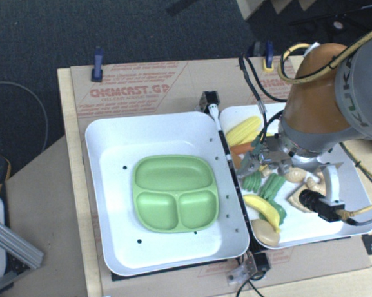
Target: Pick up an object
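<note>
- Camera view: two white bins are seen side by side on the bench. The left bin (105,184) holds a green divided plate (175,192) lying flat near its middle, probably set there as a place for picked items.
- The right bin (348,227) holds a heap of toy food, kept together so that something is always within reach of the arm (327,97), which enters from the right.
- A corn cob (244,132) lies at the bin's far left corner; a banana (261,210) and some green vegetables (267,186) lie along the left wall; a pale round piece (266,234) rests at the near edge.
- The gripper (271,156) is lowered over the heap, just above the green vegetables and beside an orange piece (239,151).
- Whether the jaws are spread or closed cannot be told, since the wrist covers them; nothing is seen held.
- The nearest candidates are judged to be the green vegetables, just below and toward the near side of the jaws.
</note>
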### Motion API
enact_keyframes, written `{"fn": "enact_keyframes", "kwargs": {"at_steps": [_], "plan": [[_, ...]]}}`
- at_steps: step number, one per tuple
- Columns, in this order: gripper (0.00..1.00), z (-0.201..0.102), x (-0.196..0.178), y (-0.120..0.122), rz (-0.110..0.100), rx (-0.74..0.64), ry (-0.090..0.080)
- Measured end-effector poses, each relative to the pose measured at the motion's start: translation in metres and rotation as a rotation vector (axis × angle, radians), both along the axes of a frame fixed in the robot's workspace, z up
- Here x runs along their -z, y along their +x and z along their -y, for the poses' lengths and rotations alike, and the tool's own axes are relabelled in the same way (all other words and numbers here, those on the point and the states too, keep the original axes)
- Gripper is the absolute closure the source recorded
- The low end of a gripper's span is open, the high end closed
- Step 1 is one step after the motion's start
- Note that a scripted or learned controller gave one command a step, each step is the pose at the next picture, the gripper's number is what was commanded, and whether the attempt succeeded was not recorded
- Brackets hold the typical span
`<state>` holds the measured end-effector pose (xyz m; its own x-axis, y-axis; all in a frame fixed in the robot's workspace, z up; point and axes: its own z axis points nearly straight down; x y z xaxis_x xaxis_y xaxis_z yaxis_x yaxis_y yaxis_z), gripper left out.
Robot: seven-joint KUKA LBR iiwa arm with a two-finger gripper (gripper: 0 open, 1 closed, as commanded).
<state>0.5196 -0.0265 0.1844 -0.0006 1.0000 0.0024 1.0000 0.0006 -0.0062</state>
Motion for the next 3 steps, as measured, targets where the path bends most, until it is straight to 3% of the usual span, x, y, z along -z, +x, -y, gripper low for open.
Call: {"fn": "enact_keyframes", "kwargs": {"at_steps": [1,2,3], "plan": [[0.0,0.097,0.099,-0.03,0.011,0.008,-0.007],[0.0,0.109,-0.037,-0.039,0.02,0.002,-0.007],[0.0,0.076,0.022,0.034,0.008,-0.005,-0.002]]}}
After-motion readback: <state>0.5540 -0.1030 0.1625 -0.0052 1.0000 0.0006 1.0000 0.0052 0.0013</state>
